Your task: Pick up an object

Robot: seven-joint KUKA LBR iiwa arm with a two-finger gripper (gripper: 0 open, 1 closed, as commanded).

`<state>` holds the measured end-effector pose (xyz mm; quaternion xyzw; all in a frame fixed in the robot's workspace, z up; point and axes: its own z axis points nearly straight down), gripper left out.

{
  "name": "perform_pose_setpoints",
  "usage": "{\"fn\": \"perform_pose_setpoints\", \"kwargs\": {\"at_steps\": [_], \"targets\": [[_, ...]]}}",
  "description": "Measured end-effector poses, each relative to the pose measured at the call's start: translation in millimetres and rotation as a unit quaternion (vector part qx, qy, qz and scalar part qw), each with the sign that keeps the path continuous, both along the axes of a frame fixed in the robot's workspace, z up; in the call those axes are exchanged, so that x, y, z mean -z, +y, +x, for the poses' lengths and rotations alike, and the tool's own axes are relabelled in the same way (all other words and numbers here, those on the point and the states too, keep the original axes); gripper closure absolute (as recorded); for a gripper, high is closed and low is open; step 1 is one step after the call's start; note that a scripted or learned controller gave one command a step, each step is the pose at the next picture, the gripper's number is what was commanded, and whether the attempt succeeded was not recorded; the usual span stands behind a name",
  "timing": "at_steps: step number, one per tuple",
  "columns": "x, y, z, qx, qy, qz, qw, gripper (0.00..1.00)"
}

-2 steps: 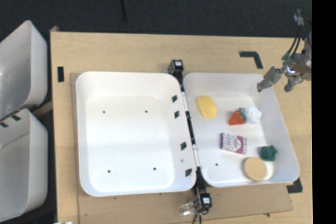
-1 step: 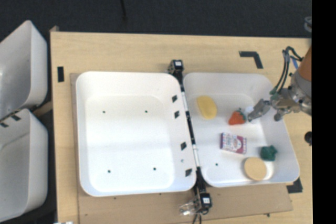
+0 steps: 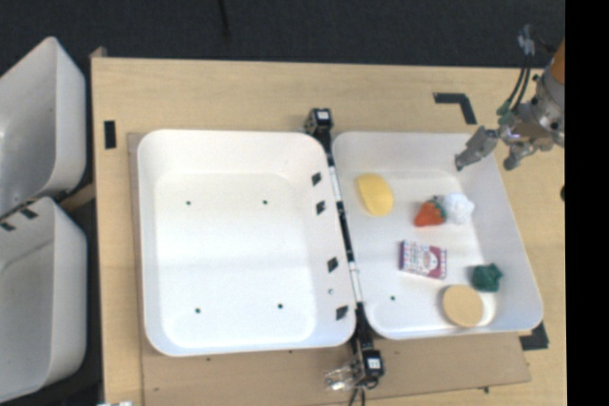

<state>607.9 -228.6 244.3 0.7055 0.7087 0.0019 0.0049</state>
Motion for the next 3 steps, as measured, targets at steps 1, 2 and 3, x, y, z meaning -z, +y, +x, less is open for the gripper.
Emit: {"fn": "perform_pose_setpoints", "kwargs": {"at_steps": [1, 2, 3], "targets": [[79, 0, -46, 0.003, 0.009, 0.0026, 1.0, 0.0], [1, 5, 16, 0.0, -0.002, -0.0005, 1.0, 0.0], [63, -1, -37, 0.003, 0.008, 0.0022, 1.0, 0.0]]}}
